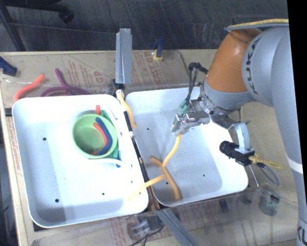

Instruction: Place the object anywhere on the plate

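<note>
A green plate lies in the left bin, with a red and a blue curved strip on it and teal pieces under its right rim. In the right bin, my gripper hangs over the upper middle, shut on the top end of a thin yellow strip. The strip slants down and to the left from the fingertips to the bin floor. The gripper stands well to the right of the plate, across the divider between the bins.
An orange strip curves along the right bin's floor. A pale yellow strip lies across the divider near the front. Another yellow piece rests on the divider at the back. Pink and orange cords lie behind the left bin.
</note>
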Tool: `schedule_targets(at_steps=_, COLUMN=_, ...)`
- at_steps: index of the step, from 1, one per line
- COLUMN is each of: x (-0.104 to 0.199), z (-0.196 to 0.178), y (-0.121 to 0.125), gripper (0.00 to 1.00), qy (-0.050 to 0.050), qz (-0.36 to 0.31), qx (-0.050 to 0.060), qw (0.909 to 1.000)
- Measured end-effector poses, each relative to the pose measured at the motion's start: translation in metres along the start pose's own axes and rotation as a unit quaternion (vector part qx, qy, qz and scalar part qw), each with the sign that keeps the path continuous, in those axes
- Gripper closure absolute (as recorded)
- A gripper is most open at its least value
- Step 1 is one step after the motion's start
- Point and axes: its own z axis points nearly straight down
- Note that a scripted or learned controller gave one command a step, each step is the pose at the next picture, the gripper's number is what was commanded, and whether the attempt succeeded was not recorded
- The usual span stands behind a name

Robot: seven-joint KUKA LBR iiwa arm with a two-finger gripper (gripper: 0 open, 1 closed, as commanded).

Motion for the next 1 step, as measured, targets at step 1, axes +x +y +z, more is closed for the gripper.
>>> schedule_targets(at_steps=1, x=-0.0001, z=-0.0001, y=0.0, gripper=0.0, qy=0.0, qz=0.0, qx=0.0, qw=1.0)
